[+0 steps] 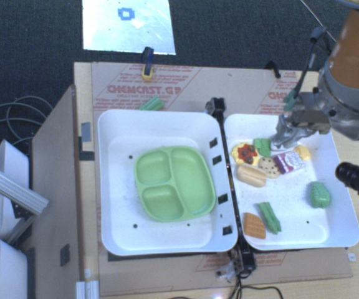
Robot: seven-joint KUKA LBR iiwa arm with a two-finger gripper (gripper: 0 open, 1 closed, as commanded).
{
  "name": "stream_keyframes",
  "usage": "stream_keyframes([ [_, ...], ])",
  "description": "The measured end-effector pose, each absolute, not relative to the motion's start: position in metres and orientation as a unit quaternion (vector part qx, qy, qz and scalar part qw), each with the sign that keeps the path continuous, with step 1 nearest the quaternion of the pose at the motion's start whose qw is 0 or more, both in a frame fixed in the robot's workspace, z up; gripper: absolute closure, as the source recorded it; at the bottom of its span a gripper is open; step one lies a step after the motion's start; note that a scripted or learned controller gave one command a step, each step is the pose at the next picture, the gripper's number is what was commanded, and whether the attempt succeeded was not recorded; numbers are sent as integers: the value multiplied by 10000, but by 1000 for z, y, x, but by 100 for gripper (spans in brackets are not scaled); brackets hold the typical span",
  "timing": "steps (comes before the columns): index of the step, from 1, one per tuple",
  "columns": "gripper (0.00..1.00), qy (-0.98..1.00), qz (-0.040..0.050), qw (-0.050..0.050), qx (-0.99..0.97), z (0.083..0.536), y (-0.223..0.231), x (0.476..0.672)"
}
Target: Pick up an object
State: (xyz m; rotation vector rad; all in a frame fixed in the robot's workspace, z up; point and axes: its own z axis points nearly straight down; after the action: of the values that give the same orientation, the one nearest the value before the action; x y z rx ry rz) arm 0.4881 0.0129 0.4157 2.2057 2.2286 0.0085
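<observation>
Below, left bin [114, 167] holding green tray [174, 183], right bin [344, 226] holding toy foods [254, 167], tool [283, 139] grip unclear.

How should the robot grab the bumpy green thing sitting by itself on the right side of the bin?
Probably straight down from above, fingers closing across the narrow middle of the bumpy green toy. It lies flat and alone in the right bin, with bare floor all around it, so nothing blocks the fingers. The gripper is over the crowded food pile instead.

Small toy foods [273, 179] scattered in right bin [341, 229], green divided plate [173, 182] flat in left bin [114, 229]
</observation>
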Motion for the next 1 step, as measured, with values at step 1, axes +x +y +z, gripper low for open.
stream_keyframes([
  [1,100,7084,-36,-40,7058,218,65,485],
])
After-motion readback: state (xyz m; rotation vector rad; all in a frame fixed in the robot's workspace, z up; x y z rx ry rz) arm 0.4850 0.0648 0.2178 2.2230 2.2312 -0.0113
